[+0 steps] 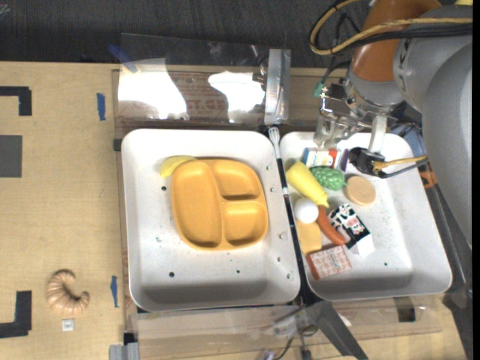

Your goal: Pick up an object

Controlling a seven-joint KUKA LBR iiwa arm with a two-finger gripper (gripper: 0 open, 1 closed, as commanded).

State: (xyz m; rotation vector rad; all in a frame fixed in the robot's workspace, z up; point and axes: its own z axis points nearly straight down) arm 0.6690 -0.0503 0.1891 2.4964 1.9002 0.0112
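We see the gripper (350, 130) above the right bin (405, 265) at its 12 o'clock rim, fingers apart with nothing between them. The toys crowd that bin's 9 o'clock side: yellow banana (307, 183), green piece (328, 177), white egg (306, 212), round wooden disc (361, 192). Bare floor lies toward 4 o'clock. The arm's bulk hides the bin's 2 o'clock corner.

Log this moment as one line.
gripper above right bin's far end | nothing seen held | yellow tray in left bin
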